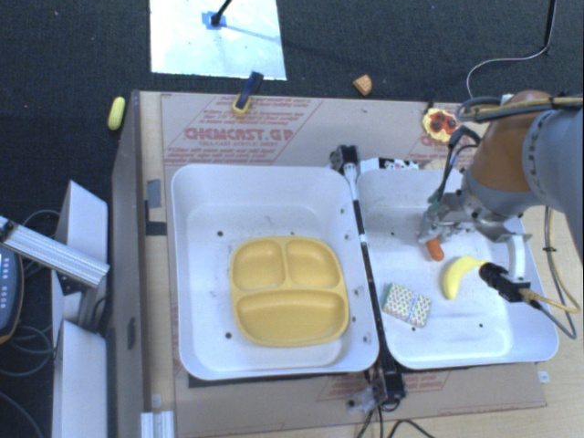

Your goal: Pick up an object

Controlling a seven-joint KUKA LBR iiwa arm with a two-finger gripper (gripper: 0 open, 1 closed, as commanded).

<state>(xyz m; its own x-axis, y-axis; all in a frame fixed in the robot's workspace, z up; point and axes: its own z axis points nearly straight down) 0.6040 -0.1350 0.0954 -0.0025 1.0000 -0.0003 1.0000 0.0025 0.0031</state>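
In the right bin (474,349) lie a small orange piece (436,249), a yellow banana (458,275) and a white patterned packet (407,306). My gripper (434,230) hangs low over that bin's upper middle, directly above and nearly touching the orange piece. The banana is just to the right of and below the orange piece. The packet sits apart, toward the bin's front left. The grey arm with its orange band (511,158) comes in from the right.
The left bin (196,245) holds a yellow divided plate (288,290). On the bench behind the bins are a blue and yellow tool (245,94) and a round red and yellow toy (440,123). A yellow piece (116,112) and a tan piece (362,84) lie on the floor.
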